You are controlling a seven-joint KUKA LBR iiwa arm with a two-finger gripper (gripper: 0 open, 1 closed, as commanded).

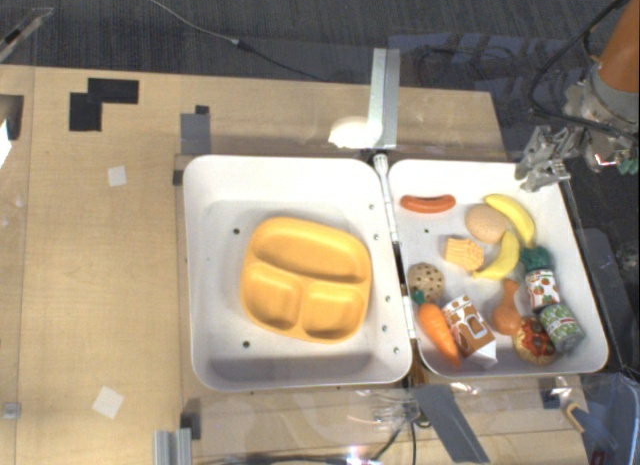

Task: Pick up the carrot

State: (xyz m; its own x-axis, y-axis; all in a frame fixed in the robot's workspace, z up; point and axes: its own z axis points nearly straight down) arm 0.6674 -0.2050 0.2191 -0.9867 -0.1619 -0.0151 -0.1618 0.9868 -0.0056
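Two shallow white bins sit side by side on the wooden bench [90,283]. The left bin [215,353] holds a yellow divided tray [305,278] lying near its centre. The right bin [575,243] is crowded with play food.

The carrot [437,329] lies at about seven o'clock in the right bin, close to the wall shared with the left bin, its green top pointing toward eleven o'clock and its orange tip toward five o'clock. Just beside it at three o'clock stands a small carton printed like a house [468,325]. A speckled cookie [425,278] sits just beyond the carrot's green end at twelve o'clock.

Further up the bin, a red sausage [427,203] lies at eleven o'clock. A banana [512,235] curves through the centre, with a tan potato [485,223] touching its inner side and a ridged yellow cracker [463,253] below that. At about four o'clock a small can [542,288] and a green-labelled can [562,326] stand close together, with a reddish fruit [533,346] beside them.

The end effector [545,158] hangs at the right bin's one o'clock corner, over its rim and well apart from the carrot. Whether its fingers are wide or narrow cannot be told from here; nothing is visible between them. The grey arm with its orange band [618,53] reaches in from three o'clock.
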